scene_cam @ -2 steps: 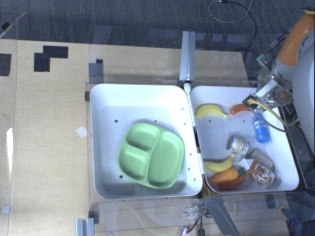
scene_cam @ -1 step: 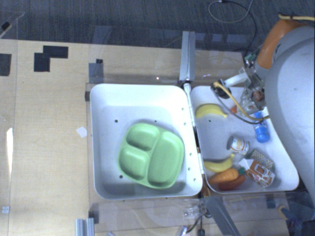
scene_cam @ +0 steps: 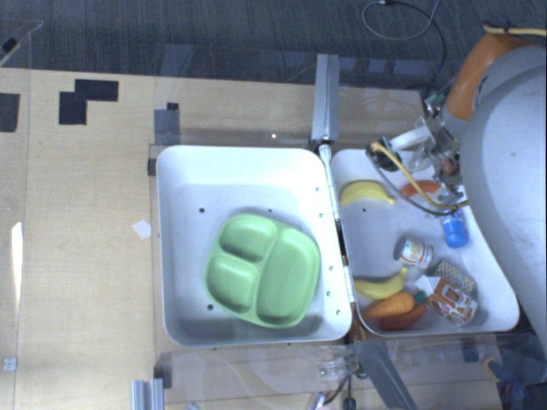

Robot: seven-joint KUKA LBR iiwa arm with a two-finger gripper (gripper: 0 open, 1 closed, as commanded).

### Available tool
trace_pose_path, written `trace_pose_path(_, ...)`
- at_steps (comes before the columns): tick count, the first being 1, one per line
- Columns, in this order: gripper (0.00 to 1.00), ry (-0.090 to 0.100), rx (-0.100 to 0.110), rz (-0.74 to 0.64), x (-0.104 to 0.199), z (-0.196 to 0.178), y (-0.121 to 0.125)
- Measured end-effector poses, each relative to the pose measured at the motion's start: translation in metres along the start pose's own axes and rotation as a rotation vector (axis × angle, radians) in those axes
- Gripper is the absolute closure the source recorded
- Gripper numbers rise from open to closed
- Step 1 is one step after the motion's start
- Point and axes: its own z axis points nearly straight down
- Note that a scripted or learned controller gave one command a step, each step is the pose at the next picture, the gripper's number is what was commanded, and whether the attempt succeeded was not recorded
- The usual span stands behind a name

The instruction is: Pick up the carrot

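On the wooden counter (scene_cam: 85,229), two white bins are sitting side by side. The left bin (scene_cam: 184,314) is holding a green plate (scene_cam: 263,269) with three parts, lying flat in the middle. The right bin (scene_cam: 496,310) is holding the small stuff, all slid toward its low near side, which is probably why so much is bunching up there.

The carrot (scene_cam: 395,304) is lying in the near corner of the right bin, orange with a little green top pointing right. It is lying on top of a red-brown thing (scene_cam: 402,318) and touching a yellow banana (scene_cam: 381,286) just behind it. A small can (scene_cam: 415,251) is lying near, and a snack packet (scene_cam: 451,297) is sitting just to the right. Another banana (scene_cam: 366,194) is lying at the far end, and a blue bottle (scene_cam: 455,231) is resting by the right wall.

The grey arm (scene_cam: 513,178) is reaching in from the right, and its hand (scene_cam: 427,162) is hanging over the far end of the right bin. I cannot tell how the hand is set, because wires and metal are crowding it. Something orange-red (scene_cam: 420,190) is lying just under it, but I cannot tell if the hand is touching it.

The carrot is sitting well apart from the hand, toward the near corner.
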Motion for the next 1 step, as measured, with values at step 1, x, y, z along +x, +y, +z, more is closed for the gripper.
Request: trace_pose_path(1,0.0,0.003,0.0,-0.037,0.006,0.0731,-0.0351)
